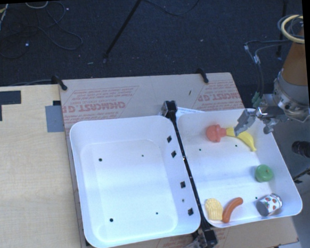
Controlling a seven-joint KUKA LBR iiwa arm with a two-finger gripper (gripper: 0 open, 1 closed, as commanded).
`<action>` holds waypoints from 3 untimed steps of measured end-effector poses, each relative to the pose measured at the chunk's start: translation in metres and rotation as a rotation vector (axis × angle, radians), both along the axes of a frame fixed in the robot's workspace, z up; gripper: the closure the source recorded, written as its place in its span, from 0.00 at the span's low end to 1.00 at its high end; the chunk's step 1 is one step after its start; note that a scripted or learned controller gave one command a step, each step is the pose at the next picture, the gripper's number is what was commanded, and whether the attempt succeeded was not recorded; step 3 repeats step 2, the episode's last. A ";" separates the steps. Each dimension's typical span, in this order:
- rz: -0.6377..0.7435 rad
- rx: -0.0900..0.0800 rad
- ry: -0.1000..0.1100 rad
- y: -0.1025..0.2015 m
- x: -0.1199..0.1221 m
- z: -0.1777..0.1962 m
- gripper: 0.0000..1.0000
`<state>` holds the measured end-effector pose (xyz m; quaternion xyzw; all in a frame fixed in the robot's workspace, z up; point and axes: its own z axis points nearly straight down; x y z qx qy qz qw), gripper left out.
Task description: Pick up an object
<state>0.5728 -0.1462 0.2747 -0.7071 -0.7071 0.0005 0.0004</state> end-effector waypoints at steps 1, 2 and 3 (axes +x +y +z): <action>0.004 0.002 0.009 0.000 0.042 -0.134 0.00; -0.002 0.002 0.001 0.015 -0.020 -0.189 0.00; -0.002 0.002 0.001 0.015 -0.020 -0.189 0.00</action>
